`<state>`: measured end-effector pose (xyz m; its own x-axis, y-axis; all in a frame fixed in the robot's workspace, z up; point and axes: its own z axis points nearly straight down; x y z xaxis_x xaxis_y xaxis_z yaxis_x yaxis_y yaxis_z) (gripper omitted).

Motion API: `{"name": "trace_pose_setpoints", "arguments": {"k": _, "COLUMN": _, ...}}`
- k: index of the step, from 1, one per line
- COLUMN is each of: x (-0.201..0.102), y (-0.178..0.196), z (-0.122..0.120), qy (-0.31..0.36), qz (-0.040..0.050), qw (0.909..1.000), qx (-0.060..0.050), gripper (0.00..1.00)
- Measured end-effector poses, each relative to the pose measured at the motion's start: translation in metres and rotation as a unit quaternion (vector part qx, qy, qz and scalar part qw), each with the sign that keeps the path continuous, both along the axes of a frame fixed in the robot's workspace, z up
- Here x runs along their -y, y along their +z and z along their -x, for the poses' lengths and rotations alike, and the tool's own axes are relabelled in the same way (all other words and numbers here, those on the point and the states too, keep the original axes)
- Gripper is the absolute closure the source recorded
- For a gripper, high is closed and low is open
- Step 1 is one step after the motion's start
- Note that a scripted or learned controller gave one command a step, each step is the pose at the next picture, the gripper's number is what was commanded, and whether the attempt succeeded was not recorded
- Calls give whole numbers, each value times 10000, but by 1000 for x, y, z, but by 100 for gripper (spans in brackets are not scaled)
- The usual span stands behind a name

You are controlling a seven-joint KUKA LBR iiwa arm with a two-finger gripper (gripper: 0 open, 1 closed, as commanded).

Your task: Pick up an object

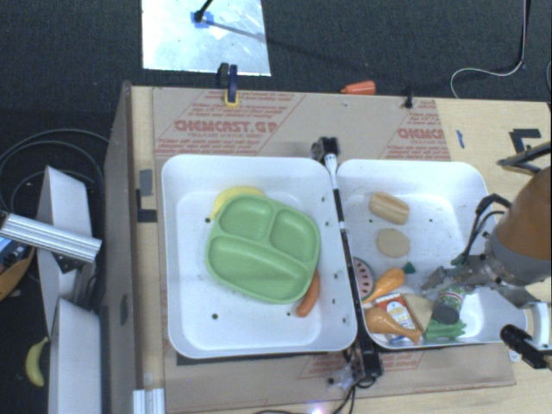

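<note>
Both shallow white bins look like smooth moulded plastic with a faint sheen: the left bin (185, 231) and the right bin (448, 184). The green divided tray (263, 248) is matt plastic. The brown protective sheet (285, 123) under the bins looks like printed paper, flat and dull. The square plate (205, 24) on the dark, rough-looking floor (69, 59) shines like brushed metal.

two white bins are seen, a left bin (185, 257) and a right bin (448, 184). in the left bin, one green divided tray (261, 247), one yellow item (228, 197) tucked under that tray, and one sausage (308, 297) are counted. in the right bin, one bread roll (389, 206), one round biscuit (393, 243), one carrot (385, 283) and one chicken leg (388, 318) are counted.
</note>
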<state>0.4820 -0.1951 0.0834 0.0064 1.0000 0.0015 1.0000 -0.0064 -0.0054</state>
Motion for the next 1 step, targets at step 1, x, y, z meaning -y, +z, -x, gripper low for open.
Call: {"name": "trace_pose_setpoints", "arguments": {"k": 1, "x": -109, "y": 111, "z": -107, "qy": 125, "qz": 0, "qw": 9998, "qx": 128, "gripper": 0}}
